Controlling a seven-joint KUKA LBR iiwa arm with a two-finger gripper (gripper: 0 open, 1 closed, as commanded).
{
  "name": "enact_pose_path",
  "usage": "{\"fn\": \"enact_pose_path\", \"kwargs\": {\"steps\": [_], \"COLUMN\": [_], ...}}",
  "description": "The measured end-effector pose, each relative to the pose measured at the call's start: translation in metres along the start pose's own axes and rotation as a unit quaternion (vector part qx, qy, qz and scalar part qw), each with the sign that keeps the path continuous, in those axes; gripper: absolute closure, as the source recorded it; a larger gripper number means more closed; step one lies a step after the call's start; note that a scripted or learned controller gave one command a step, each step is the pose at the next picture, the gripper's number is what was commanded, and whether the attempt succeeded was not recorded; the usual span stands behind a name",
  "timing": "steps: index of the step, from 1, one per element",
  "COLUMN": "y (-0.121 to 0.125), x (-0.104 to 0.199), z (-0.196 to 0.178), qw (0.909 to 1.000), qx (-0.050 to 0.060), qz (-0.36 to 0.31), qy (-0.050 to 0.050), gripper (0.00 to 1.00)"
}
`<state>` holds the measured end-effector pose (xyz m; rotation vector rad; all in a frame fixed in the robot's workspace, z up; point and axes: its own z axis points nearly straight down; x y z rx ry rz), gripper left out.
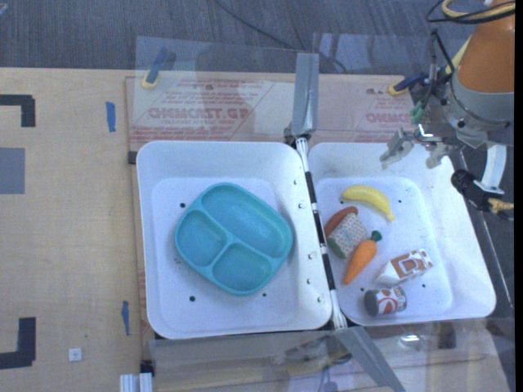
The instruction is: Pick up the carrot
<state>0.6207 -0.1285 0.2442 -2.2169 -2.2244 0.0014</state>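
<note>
Gripper (415, 147) hovers over the right bin's (466, 300) far edge, jaws apart, nothing between them. Carrot (360, 259) lies mid-bin, well apart from the gripper, touching a sandwich (346, 232); banana (368, 199) near, carton (404, 267) just beside. Risk: crowded neighbours, so fingers could hit the sandwich or carton and nudge the carrot away.

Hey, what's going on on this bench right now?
A robot arm reaches in from the right, its open gripper above the far edge of the right bin, holding nothing. The carrot it is meant to pick up lies untouched in that bin, beside a banana, a small carton and a can. The left bin holds a blue divided plate.
</note>
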Motion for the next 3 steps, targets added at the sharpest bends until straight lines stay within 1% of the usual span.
{"fn": "enact_pose_path", "kwargs": {"steps": [1, 2, 3], "y": [-0.051, -0.094, -0.119], "x": [0.011, 0.020, 0.017], "z": [0.138, 0.145, 0.146], "qw": [0.9971, 0.9852, 0.9890], "qx": [-0.004, -0.020, -0.020], "qz": [-0.076, -0.170, -0.147], "qy": [0.000, -0.006, -0.005], "gripper": [0.00, 0.00, 0.00]}}
